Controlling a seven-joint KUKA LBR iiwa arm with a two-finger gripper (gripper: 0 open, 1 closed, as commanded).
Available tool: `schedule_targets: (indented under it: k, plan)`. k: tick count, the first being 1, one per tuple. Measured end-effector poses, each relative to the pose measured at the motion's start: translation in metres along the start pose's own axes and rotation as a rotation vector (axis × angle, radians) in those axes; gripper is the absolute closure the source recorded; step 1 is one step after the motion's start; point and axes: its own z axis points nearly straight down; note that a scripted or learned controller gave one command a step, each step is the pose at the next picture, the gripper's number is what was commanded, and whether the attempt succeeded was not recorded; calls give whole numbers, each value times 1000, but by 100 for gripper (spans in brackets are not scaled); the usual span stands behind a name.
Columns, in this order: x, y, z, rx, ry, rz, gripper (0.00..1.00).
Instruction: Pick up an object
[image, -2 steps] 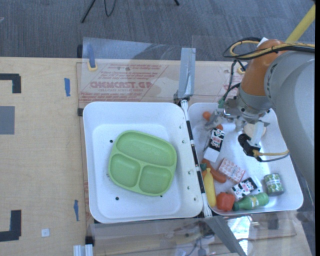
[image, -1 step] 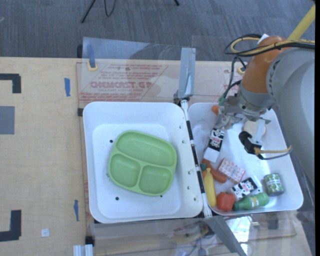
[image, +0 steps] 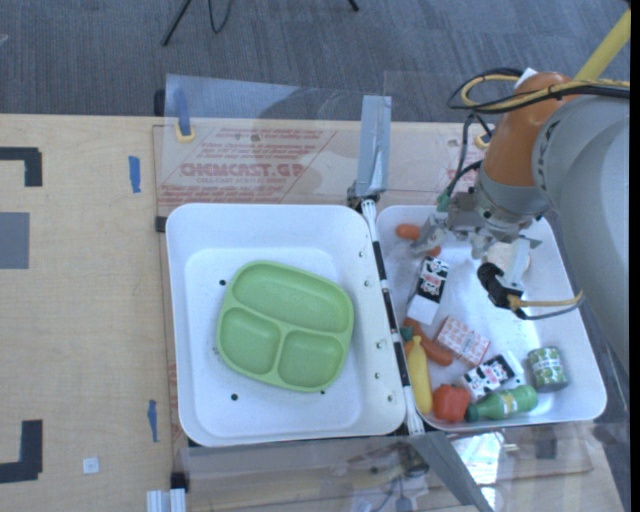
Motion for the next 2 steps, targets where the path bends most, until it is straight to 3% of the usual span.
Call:
schedule_targets:
  k: [1,2]
  plan:
    - [1,1,-11,-2,-3,-4,100]
    - [33,-1,-120,-2,1,36,100]
